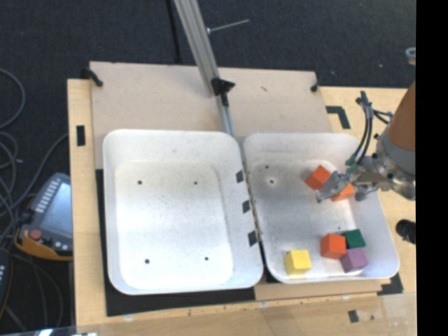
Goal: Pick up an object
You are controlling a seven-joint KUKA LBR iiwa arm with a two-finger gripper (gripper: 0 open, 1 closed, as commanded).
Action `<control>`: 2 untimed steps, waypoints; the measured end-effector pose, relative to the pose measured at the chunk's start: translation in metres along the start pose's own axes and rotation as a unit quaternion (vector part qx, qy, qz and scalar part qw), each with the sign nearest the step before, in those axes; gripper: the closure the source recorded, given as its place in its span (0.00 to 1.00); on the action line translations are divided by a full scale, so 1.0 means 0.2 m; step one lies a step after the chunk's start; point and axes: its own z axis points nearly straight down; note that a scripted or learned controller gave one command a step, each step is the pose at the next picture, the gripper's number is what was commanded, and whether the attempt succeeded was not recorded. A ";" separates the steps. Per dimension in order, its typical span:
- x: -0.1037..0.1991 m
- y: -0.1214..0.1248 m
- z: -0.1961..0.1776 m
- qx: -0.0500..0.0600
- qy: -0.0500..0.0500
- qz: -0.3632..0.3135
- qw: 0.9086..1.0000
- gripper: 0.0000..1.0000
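In the right bin [280, 152], an orange block [319, 177] lies in the upper middle. My gripper [334, 189] reaches in from the right, low over the bin floor and right beside that block. A second patch of orange [344, 194] shows just under the gripper; I cannot tell whether it is a separate block or whether it is held. Along the bin's front lie a yellow block [297, 260], a red-orange block [333, 245], a green block [355, 239] and a purple block [354, 259].
The left bin [175, 208] adjoins the right one, with small black clips along the shared wall. A slanted aluminium post [199, 40] rises behind the bins. Cables hang by the wrist [364, 135]. A teach pendant [45, 215] sits off the bench at left.
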 end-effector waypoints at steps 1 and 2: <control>-0.22 0.35 0.43 0.002 -0.001 -0.002 1.000 0.00; -0.22 0.71 0.78 0.001 0.000 -0.005 1.000 0.00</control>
